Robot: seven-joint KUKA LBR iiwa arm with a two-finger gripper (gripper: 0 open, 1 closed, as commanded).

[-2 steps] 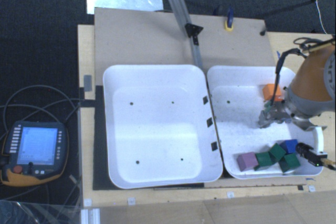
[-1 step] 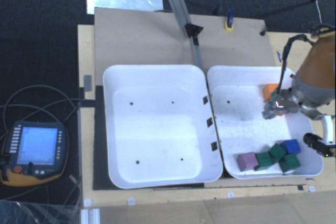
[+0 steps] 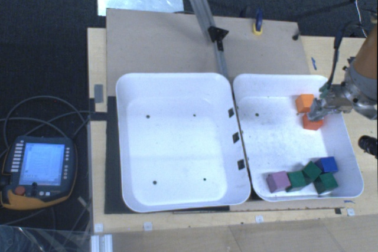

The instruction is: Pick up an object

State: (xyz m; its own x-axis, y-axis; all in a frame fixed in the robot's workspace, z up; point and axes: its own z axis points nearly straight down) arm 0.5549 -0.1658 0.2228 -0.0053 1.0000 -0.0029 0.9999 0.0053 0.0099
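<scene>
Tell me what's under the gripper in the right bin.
A red-orange block sits directly beneath the gripper, with an orange block beside it toward the back wall of the right bin. The gripper covers the red-orange block's top, so contact can't be confirmed.

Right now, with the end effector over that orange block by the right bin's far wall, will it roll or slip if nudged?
The orange block looks flat-faced, so it should slide rather than roll. It seems small and rigid, probably light. The bin floor looks smooth, so a glancing touch could skid it.
</scene>
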